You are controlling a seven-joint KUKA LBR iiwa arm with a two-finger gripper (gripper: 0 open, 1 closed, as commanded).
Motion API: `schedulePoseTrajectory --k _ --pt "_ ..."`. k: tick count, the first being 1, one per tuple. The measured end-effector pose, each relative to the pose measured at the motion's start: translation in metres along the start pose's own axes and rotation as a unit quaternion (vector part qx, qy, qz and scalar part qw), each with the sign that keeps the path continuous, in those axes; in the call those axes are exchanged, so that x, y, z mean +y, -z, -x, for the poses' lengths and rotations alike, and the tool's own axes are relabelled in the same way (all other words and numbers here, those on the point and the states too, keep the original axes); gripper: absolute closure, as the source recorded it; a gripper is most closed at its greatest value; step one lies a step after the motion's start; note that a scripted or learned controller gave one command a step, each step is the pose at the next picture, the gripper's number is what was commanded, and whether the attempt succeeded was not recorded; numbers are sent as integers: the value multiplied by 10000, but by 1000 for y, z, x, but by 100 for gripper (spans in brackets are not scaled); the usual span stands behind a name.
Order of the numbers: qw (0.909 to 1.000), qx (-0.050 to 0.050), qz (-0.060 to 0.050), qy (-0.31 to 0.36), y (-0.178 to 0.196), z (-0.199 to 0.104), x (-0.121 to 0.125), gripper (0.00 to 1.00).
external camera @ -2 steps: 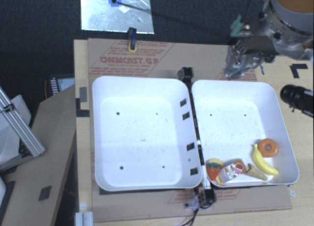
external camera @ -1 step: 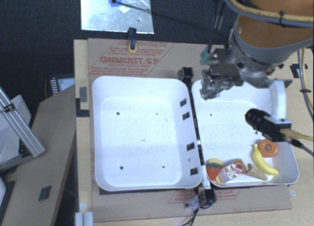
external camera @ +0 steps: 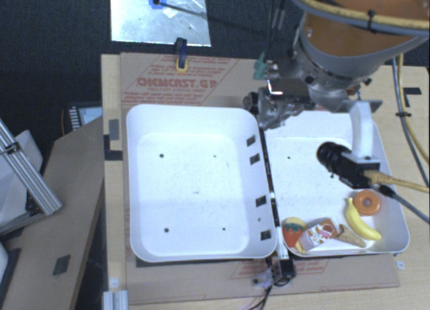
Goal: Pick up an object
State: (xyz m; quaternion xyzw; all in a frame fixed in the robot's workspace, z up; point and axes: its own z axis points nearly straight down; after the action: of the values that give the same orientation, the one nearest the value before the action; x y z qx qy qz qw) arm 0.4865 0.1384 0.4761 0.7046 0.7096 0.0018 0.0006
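Observation:
Several small objects lie along the near edge of the right bin (external camera: 316,181): a yellow banana (external camera: 361,222), an orange ring-shaped piece (external camera: 367,202), a red-orange round fruit (external camera: 293,233), a red and white packet (external camera: 320,233) and a tan cone-like piece (external camera: 350,237). My gripper (external camera: 274,112) hangs over the far left corner of the right bin, close to the divider between the bins. It is well apart from the objects, and nothing shows in its grasp. A black cylinder (external camera: 340,162) on a white bracket sticks out from the wrist over the bin.
The left bin (external camera: 141,187) stands beside the right one on a cardboard sheet (external camera: 178,80). A metal plate (external camera: 160,5) lies on the floor beyond the bench. A yellow cable (external camera: 403,184) runs off to the right.

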Motion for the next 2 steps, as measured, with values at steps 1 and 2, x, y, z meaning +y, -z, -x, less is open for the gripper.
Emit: schedulePoseTrajectory --k 1,2 --pt "10000 -15 -44 -4 -81 -22 0 100" --pt "10000 -20 -63 1 -176 -63 -2 100"
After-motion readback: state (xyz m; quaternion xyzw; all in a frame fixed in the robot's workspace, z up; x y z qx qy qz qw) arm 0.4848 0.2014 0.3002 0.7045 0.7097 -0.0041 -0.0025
